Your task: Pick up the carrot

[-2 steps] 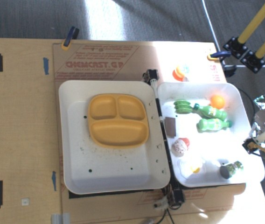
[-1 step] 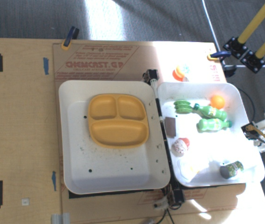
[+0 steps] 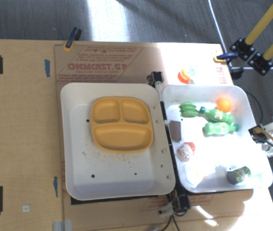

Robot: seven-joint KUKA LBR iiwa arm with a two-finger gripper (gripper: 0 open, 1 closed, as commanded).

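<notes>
An orange, rounded piece lies in the right bin near its far right corner. It is the likeliest carrot, though its shape is hard to make out in the glare. It touches a green bottle-like toy, and a second green toy lies just in front of that. A ridged green piece sits to their left.
The left bin holds a yellow divided plate. The right bin also holds a red-and-white ball, a grey block and a dark green item. A small orange toy lies on the cardboard behind the bins. Some hardware sits at the right bin's rim.
</notes>
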